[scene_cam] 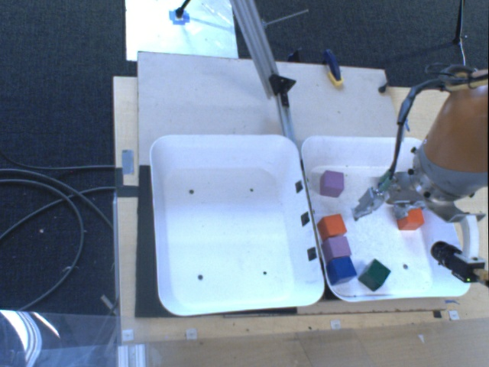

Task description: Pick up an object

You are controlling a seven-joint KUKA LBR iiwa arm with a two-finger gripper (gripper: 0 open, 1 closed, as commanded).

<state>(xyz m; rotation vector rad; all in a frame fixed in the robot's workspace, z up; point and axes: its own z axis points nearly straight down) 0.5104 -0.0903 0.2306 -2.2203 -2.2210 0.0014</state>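
My gripper (370, 202) hangs over the middle of the right bin (359, 150), reaching in from the right under the grey and orange arm. Nothing shows in it. An orange cube (411, 219) lies just right of it, partly under the wrist. A purple cube (331, 183) sits to its upper left. Along the bin's left wall lie another orange cube (331, 225), a light purple cube (336, 247) and a blue cube (341, 269), packed close together. A dark green cube (374, 274) rests near the front edge.
The left bin (164, 205) stands beside the right one, sharing a middle rim with black clips. A slanted metal pole (256, 40) crosses the board behind the bins. Black cables lie on the floor at the left.
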